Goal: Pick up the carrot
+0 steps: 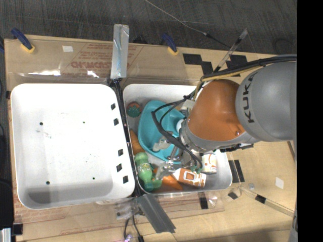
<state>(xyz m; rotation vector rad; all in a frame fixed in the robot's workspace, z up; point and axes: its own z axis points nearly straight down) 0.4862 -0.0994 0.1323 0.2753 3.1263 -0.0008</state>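
Carrot (pixel 169 182) just below fingers (pixel 175 161); seemingly light, stiff, smooth; best pinched mid-length; open or clenched, cannot tell.

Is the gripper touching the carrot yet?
Cannot tell. In the camera view the gripper sits low over the clutter beside the carrot, but wrist and cables hide any contact or gap.

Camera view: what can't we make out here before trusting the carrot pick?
- Gripper: finger state hidden under the wrist and cables.
- Carrot: an orange sliver along the right bin's left wall, mostly covered by the teal bowl.
- Right bin floor: largely hidden by the arm.
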